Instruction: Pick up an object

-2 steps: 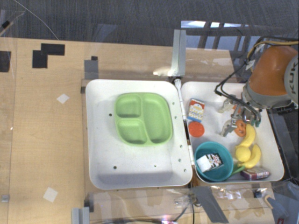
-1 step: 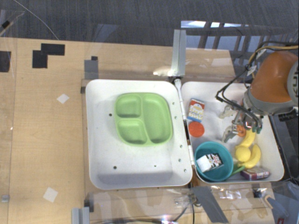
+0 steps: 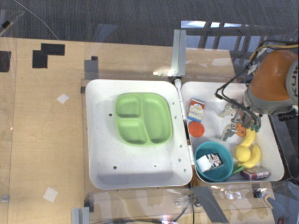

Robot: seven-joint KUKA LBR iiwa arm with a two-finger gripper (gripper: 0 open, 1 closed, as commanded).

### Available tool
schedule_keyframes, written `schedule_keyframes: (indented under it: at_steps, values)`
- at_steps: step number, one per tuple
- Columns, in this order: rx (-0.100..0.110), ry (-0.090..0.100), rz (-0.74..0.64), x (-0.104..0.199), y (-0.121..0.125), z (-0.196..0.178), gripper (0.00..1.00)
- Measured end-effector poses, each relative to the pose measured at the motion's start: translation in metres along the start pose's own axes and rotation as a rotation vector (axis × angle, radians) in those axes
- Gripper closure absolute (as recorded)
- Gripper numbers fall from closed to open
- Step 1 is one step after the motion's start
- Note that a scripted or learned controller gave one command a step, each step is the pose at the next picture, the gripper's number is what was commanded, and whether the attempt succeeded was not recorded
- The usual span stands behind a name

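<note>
My gripper [image 3: 236,124] hangs low in the right bin [image 3: 276,164], below the arm's orange band. A small orange piece [image 3: 240,130] shows right at the gripper, touching the top of a yellow banana-shaped toy [image 3: 248,151]; whether it is held is unclear. A small printed carton [image 3: 196,110] and a red disc [image 3: 196,129] lie to the gripper's left. In front of it sits a teal bowl [image 3: 219,169] with a white packet [image 3: 209,162] inside. A purple box [image 3: 255,174] lies at the bin's front right.
The left bin [image 3: 103,167] holds a green divided plate [image 3: 142,119]. A raised wall [image 3: 184,125] separates the two bins. Black cables [image 3: 229,90] loop from the wrist over the back of the right bin.
</note>
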State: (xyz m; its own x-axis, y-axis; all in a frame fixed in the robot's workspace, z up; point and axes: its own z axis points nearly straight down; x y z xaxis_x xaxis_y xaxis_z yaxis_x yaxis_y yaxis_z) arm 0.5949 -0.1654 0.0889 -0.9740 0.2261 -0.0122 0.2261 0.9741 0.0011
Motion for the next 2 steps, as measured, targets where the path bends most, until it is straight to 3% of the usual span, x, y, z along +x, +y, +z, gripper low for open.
schedule_keyframes:
  at_steps: [1,2]
  values:
    - [0.001,-0.002,0.055,0.006,0.004,0.0,0.0]
    - [0.001,0.003,-0.028,-0.063,0.008,0.002,0.0]
